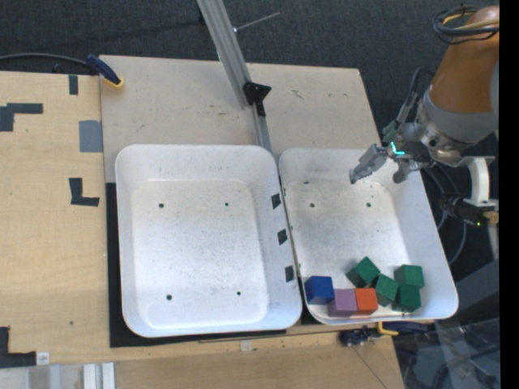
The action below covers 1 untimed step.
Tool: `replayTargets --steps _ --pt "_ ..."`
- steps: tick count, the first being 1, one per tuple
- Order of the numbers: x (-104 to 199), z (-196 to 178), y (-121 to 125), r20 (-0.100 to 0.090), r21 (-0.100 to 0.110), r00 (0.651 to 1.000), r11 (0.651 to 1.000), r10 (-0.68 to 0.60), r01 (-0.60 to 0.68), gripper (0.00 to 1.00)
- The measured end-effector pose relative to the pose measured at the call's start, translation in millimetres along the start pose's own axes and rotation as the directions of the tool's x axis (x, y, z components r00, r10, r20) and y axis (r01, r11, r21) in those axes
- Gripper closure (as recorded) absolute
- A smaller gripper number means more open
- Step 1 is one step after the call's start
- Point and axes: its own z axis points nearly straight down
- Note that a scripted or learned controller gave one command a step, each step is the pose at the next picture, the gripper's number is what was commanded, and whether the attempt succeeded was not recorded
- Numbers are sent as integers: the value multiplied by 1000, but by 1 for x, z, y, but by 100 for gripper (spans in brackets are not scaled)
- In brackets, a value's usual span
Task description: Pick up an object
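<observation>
The table [186, 96] is big and brown, and two white bins sit on it side by side. The left bin [199, 241] is the wide one. The right bin [340, 217] has all the blocks, and they are bunched up in its near corner, close to the front wall.

The robot arm [462, 79] comes in from the right. Its gripper [381, 167] hangs over the far end of the right bin, well apart from the blocks. The fingers are spread wide and hold nothing.

I think the arm should travel along the bin to the blocks first, then go straight down with the fingers wide.

The green blocks [389, 280] sit in a tight bunch near the right wall, so fingers may bump the rim there. The blue block [319, 288], the purple block [345, 301] and the orange block [366, 299] sit in a row, touching. The blue one has bare floor behind it, so it looks easiest to grab.

The middle of the right bin has lots of free room for moving.
</observation>
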Motion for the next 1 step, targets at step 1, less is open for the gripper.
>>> replayTargets --steps 1 --pt "0 -2 1 1 -4 1000 1000 -1 2 0"
